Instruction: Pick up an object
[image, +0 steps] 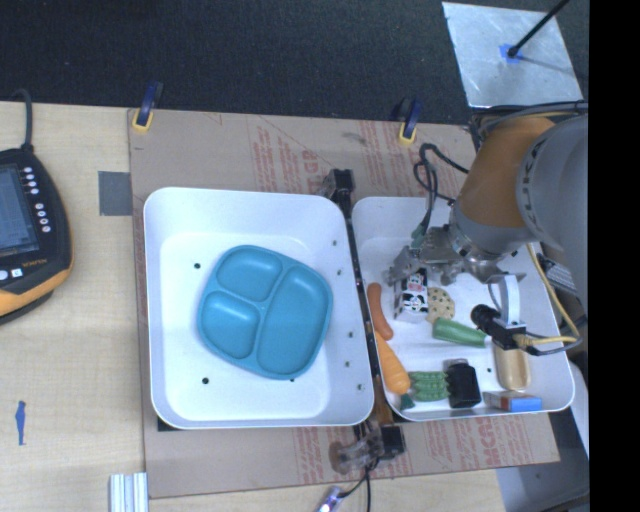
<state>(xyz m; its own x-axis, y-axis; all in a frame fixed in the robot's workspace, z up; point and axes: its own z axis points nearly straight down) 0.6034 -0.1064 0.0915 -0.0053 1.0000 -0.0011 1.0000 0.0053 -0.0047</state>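
My gripper (414, 268) hangs low over the upper middle of the right bin (380, 222), just above a black-and-white spotted toy (412, 297). A tan speckled cookie (441, 301) lies beside that toy. Below them rests a green cucumber (458, 333). Along the bin's left wall lie a red sausage (378, 311) and an orange carrot (396, 369). Nothing shows clearly in the gripper's grasp.
The left bin (170, 390) holds a blue divided plate (265, 311). The right bin's front carries a green piece (427, 385), a black block (462, 384), a tan cylinder (512, 368) and a blue item (520, 404). A teach pendant (25, 230) lies at far left.
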